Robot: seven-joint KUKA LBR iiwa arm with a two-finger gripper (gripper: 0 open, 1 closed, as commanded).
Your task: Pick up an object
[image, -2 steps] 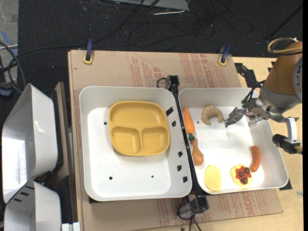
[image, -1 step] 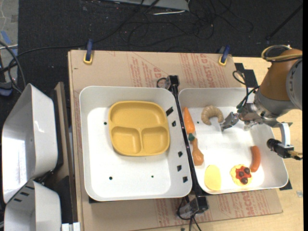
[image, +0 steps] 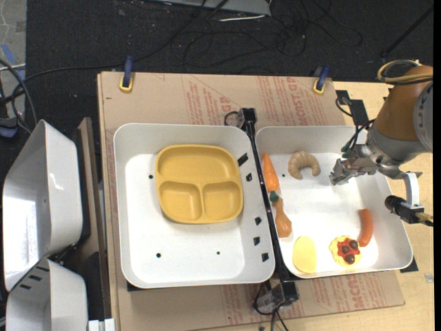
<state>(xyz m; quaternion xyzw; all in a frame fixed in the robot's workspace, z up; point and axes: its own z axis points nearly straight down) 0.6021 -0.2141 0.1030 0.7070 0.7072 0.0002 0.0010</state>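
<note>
Here, nearest the camera along the front of the right-hand white shallow bin (image: 331, 271), a pale yellow oval toy food piece (image: 304, 254) is lying flat, and just beside it a small yellow disc topped with red and dark bits, like a toy pizza (image: 345, 249), is sitting near the front right corner. Both are looking like light, rigid plastic, smooth and likely slippery, and so flat that they are offering little edge to pinch. A little further back, a short orange-red toy sausage (image: 365, 227) is lying on end-to-end slant near the right wall; a grip across its narrow middle is looking like the soundest hold. Against the left wall, a tan toy drumstick (image: 282, 219) and an orange toy carrot with a green stub (image: 271, 176) are lying in line, so close to the wall that room for fingers is appearing tight. Further back, a beige curved toy croissant (image: 304, 163) is resting apart from the rest, thick enough to be taken across its middle. Near it to the right, the end effector (image: 342, 172) is hanging low over the bin floor, carrying nothing I can see; how wide it stands I cannot tell. In the left bin (image: 131, 205), a yellow divided plastic plate (image: 200, 183) is sitting on the surface side away from the arm.
</note>
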